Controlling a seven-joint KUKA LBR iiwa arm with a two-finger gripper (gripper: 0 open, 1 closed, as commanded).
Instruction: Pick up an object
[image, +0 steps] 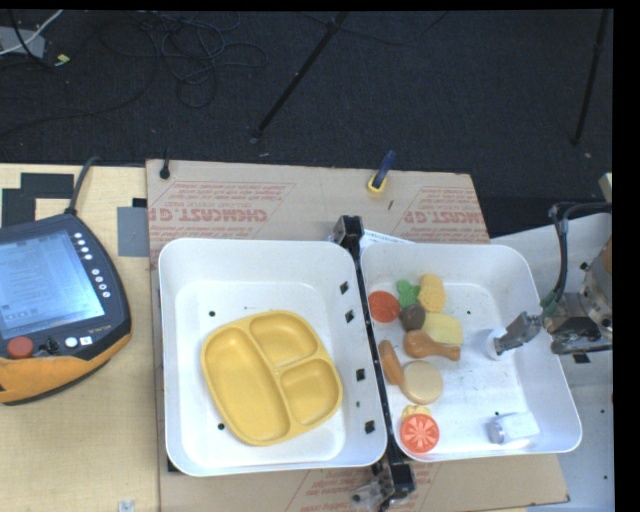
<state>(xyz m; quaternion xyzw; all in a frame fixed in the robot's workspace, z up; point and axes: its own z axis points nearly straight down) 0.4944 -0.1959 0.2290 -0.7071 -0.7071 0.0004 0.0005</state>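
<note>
**Hand at the right bin's edge, toy food heaped to its left**

The hand reaches in over the right rim of the right bin. The arm behind it is cut off by the frame, and the fingers are too small and blurred to say whether they are spread or closed; nothing can be made out between them.

The toy food sits in the left half of that bin, well apart from the hand: a red round piece, a green piece, a yellow corn piece, a dark brown lump, a yellow block, a drumstick, a tan bun partly covering a sausage, and a tomato slice. A small pale object lies near the bin's front right corner, its shape unclear.

The left bin holds a yellow divided plate. A control pad lies on the counter, cut by the left edge.
</note>
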